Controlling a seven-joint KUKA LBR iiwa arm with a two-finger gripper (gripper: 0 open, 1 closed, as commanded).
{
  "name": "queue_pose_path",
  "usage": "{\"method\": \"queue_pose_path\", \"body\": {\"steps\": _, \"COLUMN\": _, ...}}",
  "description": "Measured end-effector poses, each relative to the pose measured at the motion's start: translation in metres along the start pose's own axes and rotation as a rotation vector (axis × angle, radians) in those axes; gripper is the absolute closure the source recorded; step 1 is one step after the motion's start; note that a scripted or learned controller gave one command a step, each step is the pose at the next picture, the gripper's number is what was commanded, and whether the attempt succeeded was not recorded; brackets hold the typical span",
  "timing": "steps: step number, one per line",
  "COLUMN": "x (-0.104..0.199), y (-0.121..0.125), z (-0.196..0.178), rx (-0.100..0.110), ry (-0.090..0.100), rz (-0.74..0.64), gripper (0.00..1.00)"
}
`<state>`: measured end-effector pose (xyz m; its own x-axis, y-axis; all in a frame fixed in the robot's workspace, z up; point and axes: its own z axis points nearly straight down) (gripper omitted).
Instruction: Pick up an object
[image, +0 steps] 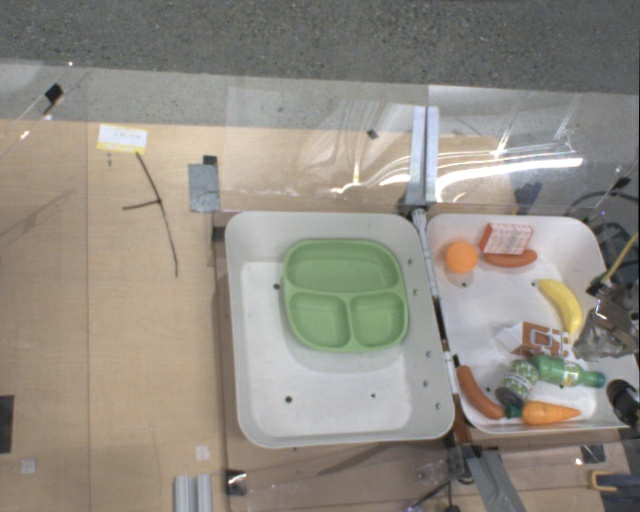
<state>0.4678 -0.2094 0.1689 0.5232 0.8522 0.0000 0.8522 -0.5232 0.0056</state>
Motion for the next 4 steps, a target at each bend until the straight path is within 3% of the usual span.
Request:
{"method": "queue_pose_path", "body": {"steps": 1, "x": 0.02, "y": -0.015, "z": 0.065, "rx": 0.001, "ry": 0.001, "rz": -0.003, "gripper": 0.0}}
{"method": "queue_pose_path", "body": {"steps": 2, "x": 0.047, "y": -0.036, "z": 0.076, "rx": -0.006, "ry": 0.006, "rz": 0.296, "gripper": 0.0}}
{"method": "queue_pose_path", "body": {"steps": 3, "x": 0.034, "y": 0.013, "z": -0.056, "rx": 0.002, "ry": 0.0, "rz": 0.648, "gripper": 0.0}}
{"method": "queue_pose_path", "body": {"steps": 4, "x": 0.085, "y": -0.007, "z": 0.059, "rx": 0.004, "ry": 0.0, "rz": 0.569, "gripper": 0.0}}
